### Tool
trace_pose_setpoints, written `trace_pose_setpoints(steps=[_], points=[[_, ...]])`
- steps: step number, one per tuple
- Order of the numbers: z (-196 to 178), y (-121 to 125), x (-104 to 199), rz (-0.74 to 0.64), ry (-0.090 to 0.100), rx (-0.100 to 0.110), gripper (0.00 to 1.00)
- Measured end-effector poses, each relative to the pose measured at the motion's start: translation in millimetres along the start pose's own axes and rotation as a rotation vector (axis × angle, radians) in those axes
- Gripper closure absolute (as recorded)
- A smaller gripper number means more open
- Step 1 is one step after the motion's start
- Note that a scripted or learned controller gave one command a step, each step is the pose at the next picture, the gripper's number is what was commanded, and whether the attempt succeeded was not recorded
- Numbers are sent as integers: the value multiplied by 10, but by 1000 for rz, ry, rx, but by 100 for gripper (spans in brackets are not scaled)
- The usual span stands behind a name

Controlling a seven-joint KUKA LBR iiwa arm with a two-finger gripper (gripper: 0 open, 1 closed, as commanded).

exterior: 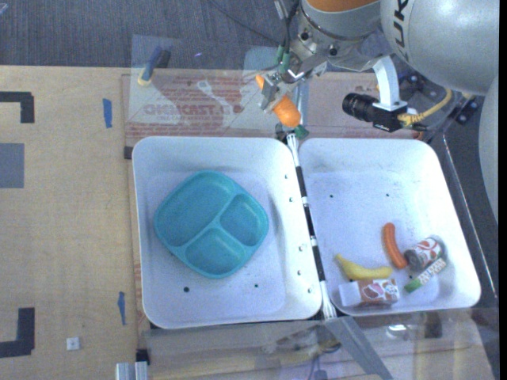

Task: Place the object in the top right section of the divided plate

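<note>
A small orange object (287,112) is seen clamped in the pincer (283,105), above the far edge between the two bins. The teal divided plate (211,223) lies in the left bin (158,165).

Even, bright overhead light, no hard shadows. Both white bins (214,153) nearly blown out, walls lose detail. Soft glare on the clear sheet (198,97) past the bench's far edge. The arm (444,22) at the top right corner is soft and blurred. Overall resolution low, slightly grainy.
</note>
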State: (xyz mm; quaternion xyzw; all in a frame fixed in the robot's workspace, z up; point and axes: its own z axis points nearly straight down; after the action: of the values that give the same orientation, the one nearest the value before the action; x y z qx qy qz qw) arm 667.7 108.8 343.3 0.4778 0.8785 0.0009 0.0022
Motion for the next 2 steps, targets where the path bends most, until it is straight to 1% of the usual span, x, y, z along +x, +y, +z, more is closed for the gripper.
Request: trace_pose_setpoints(steps=[1,2], points=[[558,-103,200,208,3,7,100],[-160,406,638,81,0,0,100]])
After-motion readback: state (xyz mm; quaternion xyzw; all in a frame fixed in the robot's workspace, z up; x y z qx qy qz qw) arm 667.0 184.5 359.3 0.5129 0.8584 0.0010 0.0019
